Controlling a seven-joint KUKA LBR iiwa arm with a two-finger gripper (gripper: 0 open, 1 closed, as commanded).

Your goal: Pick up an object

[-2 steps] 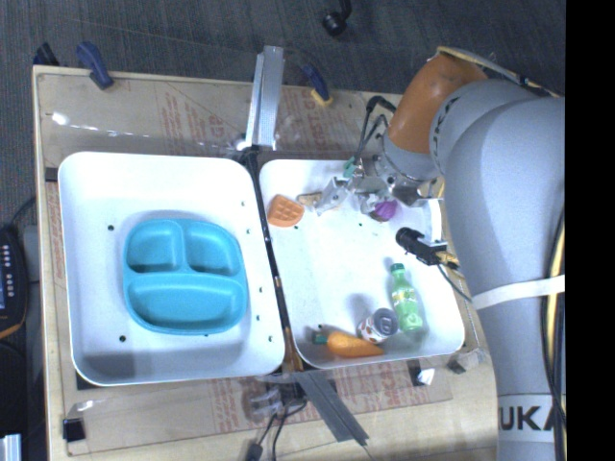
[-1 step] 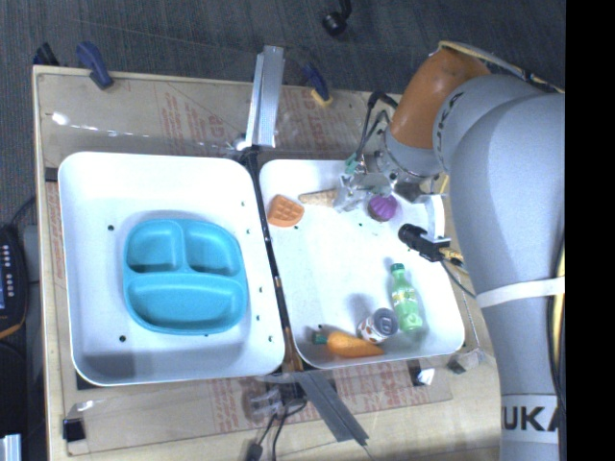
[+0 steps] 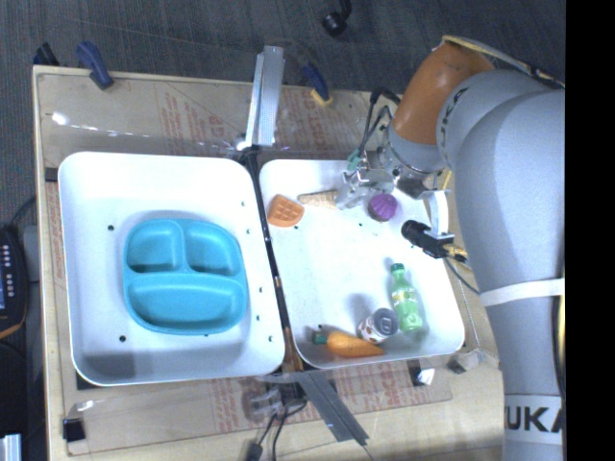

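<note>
The gripper hangs low at the right bin's upper edge, between the cone and purple ball; whether the jaws are open, I cannot tell. Best centre over one object before closing.

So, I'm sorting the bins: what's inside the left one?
The left bin holds one blue divided tray, its three compartments bare. Whatever lies beneath the tray is covered.
</note>
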